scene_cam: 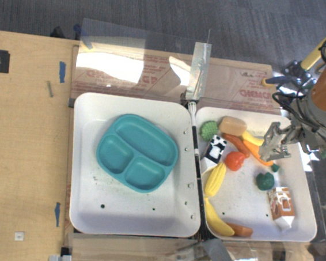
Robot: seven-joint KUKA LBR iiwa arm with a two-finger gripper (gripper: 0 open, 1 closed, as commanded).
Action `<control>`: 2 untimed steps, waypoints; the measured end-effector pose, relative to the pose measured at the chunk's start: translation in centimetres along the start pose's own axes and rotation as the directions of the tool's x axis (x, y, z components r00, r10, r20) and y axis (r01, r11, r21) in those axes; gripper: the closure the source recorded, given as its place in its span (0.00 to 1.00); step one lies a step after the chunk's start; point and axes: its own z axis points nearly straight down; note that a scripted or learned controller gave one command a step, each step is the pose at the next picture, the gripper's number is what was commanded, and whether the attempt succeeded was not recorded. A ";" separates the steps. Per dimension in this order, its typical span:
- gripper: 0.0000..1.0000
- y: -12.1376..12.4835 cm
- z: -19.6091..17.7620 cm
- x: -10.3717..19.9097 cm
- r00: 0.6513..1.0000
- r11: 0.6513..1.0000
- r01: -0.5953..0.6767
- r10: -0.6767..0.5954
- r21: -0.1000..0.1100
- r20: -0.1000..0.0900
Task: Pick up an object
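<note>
The left bin (80,205) holds a teal divided plate (137,152), clear of the picking area; right of that plate, the right bin (306,226) gathers the toy foods within the arm's reach; the gripper (276,146) hangs farthest right of the plate, over an orange carrot (249,147); whether its fingers are parted cannot be told; red lettering behind the plate is unreadable.

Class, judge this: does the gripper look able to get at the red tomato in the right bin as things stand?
Probably yes. The tomato lies uncovered just left of the gripper, though the carrot and corn crowd its sides.
</note>
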 end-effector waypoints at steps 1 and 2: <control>0.00 0.3 0.6 0.2 1.000 1.000 0.003 -0.003 -0.006 -0.010; 0.00 0.8 12.0 -0.9 0.995 0.995 -0.102 0.102 -0.003 -0.003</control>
